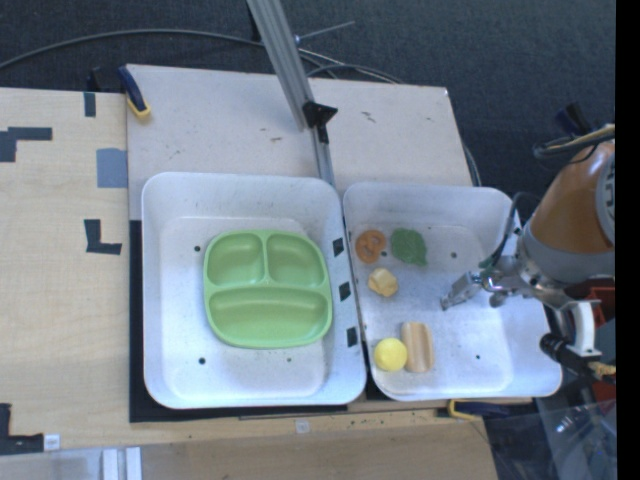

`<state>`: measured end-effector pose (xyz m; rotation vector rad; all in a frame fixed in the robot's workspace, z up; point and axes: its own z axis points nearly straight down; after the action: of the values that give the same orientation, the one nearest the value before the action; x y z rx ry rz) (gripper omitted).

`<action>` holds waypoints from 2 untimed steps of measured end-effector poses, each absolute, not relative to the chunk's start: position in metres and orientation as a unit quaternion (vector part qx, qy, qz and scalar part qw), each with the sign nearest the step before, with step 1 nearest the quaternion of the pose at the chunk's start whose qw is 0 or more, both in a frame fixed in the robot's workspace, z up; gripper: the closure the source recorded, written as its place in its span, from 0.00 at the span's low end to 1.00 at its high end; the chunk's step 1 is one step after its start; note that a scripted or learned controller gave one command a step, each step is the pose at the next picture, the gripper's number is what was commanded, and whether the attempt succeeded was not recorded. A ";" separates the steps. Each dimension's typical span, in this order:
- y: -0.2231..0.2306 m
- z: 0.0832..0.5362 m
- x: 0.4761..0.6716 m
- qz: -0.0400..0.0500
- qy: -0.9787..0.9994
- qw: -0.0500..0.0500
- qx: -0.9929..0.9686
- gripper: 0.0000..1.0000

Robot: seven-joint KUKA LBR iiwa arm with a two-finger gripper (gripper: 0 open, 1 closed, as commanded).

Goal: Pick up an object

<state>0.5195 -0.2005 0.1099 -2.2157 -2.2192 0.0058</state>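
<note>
The right bin (480, 200) holds several small food items: an orange round piece (371, 245), a green broccoli-like piece (408, 246), a pale yellow lump (383, 284), a yellow ball (390, 354) and a tan hot-dog bun (417, 347). My gripper (462, 292) hangs over the right part of this bin, to the right of the items and apart from them. Nothing shows between its fingers.
The left bin (160, 268) carries a green sectioned plate (267, 288). A grey metal pole (285, 48) slants down from the top to the divide between the bins. The arm's orange band (575, 208) stands at the right bin's right edge.
</note>
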 end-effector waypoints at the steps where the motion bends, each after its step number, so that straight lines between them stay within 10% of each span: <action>1: -0.200 0.122 0.521 0.001 -0.708 0.002 -0.706 1.00; 2: -0.195 0.169 0.514 -0.001 -0.708 -0.001 -0.707 1.00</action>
<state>0.5142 -0.1952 0.1691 -2.2212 -2.2247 -0.0021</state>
